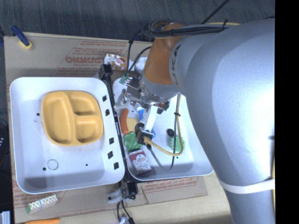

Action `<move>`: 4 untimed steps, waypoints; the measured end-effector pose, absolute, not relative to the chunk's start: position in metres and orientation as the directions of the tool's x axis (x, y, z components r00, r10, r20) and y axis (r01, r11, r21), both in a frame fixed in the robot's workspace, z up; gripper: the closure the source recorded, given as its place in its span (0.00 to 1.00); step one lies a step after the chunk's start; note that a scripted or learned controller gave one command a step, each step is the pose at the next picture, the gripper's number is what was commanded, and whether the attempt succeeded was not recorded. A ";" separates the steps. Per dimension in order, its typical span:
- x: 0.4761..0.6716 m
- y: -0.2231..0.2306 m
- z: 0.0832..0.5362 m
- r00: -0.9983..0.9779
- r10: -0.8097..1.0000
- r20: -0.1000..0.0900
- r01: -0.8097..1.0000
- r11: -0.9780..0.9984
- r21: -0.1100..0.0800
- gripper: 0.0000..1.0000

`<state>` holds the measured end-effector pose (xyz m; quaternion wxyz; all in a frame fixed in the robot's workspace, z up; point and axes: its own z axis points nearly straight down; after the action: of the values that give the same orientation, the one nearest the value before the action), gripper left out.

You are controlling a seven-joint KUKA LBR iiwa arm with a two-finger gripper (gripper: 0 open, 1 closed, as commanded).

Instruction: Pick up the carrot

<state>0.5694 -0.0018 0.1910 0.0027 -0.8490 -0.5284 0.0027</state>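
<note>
The carrot (124,121) lies along the left wall of the right bin (184,164), just beside the gripper (131,103), whose grip I cannot tell; this looks like the approach, and next it must settle astride the carrot.

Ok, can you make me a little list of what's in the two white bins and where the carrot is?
left bin: a yellow plate with sections
right bin: carrot, green toy, small red and white box, green mesh thing
carrot: lying by the right bin's left wall
arm: reaching in over the right bin, its end near the carrot
</note>
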 end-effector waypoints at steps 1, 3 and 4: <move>0.569 -0.001 0.201 0.436 0.900 -0.002 0.900 -0.436 -0.012 1.00; 0.551 -0.011 0.339 0.463 0.886 -0.001 0.886 -0.463 -0.003 1.00; 0.508 -0.010 0.190 0.646 0.763 -0.004 0.763 -0.646 -0.007 1.00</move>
<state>0.5085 -0.0095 0.1904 0.0024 -0.9073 -0.4205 0.0031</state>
